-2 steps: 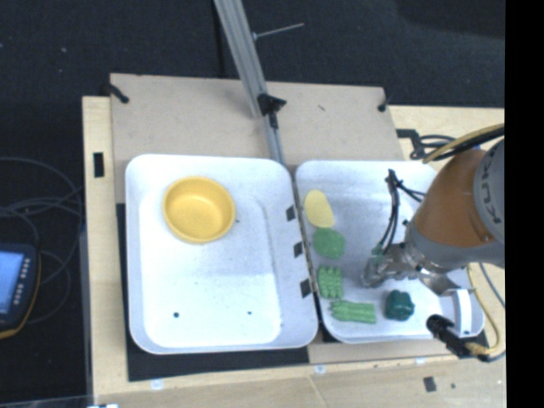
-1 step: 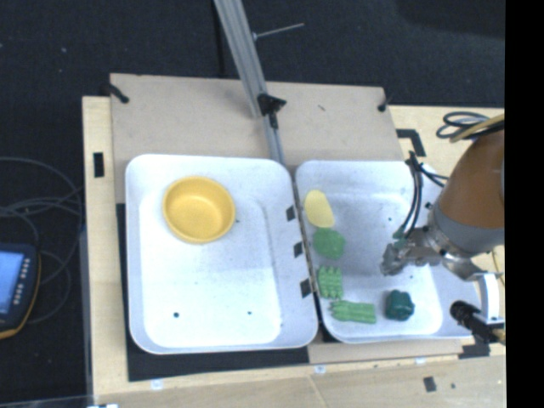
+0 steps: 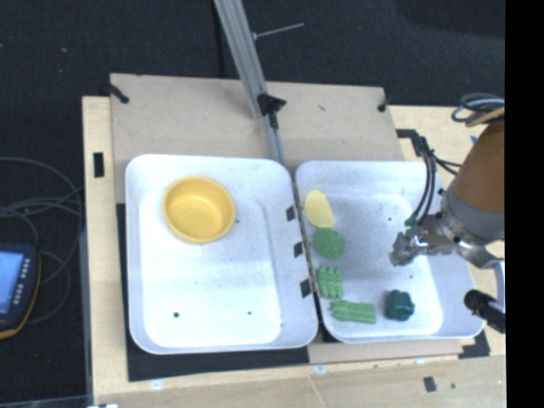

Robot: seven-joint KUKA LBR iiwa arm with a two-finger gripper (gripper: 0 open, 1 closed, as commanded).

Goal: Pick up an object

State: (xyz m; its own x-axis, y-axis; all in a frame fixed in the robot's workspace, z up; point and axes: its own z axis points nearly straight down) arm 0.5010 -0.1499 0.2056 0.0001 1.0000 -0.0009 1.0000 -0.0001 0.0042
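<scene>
Arm's in from the right, orange band visible above the wrist, pincer (image 3: 406, 252) hanging over the right-hand bin (image 3: 374, 181), roughly mid-floor. Can't tell if the pincer is released or clenched, too small and blurry at the tip, and nothing shows gripped in it.

Targets, rel. to the pincer: closest is the dark teal lump (image 3: 399, 305), just below and a touch left of it toward the bin's near edge, apart from the tool. Further left along that same edge lies the long green piece (image 3: 354, 312). Up-left of that, a ridged green block (image 3: 330, 281), hugging the bin's left wall. Round green item (image 3: 329, 244) sits left of the pincer at about its level. Pale yellow piece (image 3: 319, 209) is up-left, well apart. Yellow bowl (image 3: 199, 209) way off left in the other bin (image 3: 204, 313).

My read: still approach phase, no grasp yet. Best bet looks like the teal lump, since it's nearest and stands free of its neighbours w/ bare floor round it. To do it well: centre over it first, straight descent, jaws wide enough to straddle, close only once low. The wall-huggers look riskier; one finger has little room by the rim. Check it's actually gripped before lifting.
</scene>
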